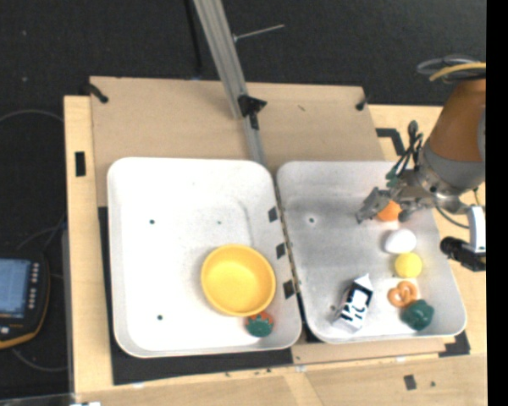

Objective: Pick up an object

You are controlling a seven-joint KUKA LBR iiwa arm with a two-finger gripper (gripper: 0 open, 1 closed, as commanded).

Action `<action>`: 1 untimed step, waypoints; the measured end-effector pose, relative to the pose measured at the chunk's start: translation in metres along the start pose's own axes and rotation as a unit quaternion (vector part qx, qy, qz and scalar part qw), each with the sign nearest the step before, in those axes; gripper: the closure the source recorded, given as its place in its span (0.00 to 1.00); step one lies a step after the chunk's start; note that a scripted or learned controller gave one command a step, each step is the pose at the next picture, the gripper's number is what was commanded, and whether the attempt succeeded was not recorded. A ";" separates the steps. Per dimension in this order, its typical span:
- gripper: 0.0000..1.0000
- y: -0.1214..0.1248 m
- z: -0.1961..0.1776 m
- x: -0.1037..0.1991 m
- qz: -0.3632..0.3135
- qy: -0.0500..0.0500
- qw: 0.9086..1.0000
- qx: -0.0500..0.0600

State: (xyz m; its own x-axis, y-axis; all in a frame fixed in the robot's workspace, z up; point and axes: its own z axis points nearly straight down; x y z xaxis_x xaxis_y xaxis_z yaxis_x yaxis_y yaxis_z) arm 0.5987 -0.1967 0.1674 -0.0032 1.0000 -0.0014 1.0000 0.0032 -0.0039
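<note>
Over the right bin (322, 184) my pincer (388, 207) sits at one orange ball (390, 211); whether it pinches, I cannot tell. Five more things lie there: white ball (399, 242), yellow ball (408, 266), pretzel (402, 293), green lump (419, 315), carton (354, 303). One yellow bowl (237, 279) and one small toy (260, 324) occupy the left bin (169, 201).

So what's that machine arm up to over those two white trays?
The robot arm's gripper is down in the right bin, at a small orange object near the far side. Whether it has hold of it is unclear. Nearby in that bin lie a white ball, a yellow ball, an orange pretzel-shaped toy, a dark green piece and a black-and-white carton. The left bin holds a yellow bowl.
</note>
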 end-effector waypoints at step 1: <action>0.00 0.005 0.055 -0.009 0.002 0.000 1.000 -0.001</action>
State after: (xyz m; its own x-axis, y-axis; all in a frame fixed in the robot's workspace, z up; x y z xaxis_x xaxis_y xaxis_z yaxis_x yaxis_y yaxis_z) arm 0.6040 -0.2061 0.1121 0.0004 1.0000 -0.0023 1.0000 -0.0004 -0.0025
